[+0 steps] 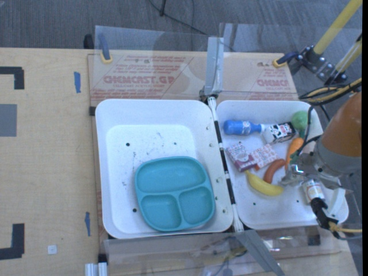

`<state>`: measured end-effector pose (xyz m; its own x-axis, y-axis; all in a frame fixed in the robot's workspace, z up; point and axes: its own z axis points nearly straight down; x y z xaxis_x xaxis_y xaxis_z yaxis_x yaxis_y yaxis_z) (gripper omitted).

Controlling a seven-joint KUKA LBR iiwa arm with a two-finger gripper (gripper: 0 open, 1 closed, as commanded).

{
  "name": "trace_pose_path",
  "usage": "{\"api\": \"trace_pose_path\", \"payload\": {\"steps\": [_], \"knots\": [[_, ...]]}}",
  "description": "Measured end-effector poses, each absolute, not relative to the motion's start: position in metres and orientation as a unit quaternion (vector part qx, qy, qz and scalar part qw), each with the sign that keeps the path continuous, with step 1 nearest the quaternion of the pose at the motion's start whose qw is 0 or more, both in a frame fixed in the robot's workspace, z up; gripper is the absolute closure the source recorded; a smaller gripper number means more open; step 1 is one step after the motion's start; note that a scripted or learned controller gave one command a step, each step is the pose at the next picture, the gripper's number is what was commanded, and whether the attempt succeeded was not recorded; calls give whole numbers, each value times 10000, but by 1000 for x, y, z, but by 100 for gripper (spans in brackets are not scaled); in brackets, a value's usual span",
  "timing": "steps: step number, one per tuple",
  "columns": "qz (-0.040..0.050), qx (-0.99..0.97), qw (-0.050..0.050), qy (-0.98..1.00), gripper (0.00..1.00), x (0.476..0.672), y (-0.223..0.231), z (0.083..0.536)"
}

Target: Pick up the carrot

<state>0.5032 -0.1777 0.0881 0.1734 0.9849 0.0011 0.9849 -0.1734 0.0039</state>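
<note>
End effector low in the right bin, carrot just beside it in a crowded corner.

The end effector (294, 171) sits low over the right bin (270, 211), and whether it is open or closed I cannot tell, since the wrist hides much of it. The carrot (294, 148) lies just beyond it, toward the bin's far wall, tilted, with a green ball (299, 120) past its far end. A red sausage (275, 169) and a banana (264, 185) lie close on the side toward the left bin, the sausage nearly touching the carrot's near end. The likely failure is a closing grip catching the sausage instead, or nudging the carrot against the wall. The carrot's taper could also let it slip out on lifting.
</note>
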Motion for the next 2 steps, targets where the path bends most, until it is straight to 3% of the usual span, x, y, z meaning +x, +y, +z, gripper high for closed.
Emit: {"api": "trace_pose_path", "payload": {"steps": [1, 2], "knots": [[-24, 9085, -14, 4180, 100, 516, -178, 186], [-26, 9346, -12, 3556, 100, 528, -167, 231]]}}
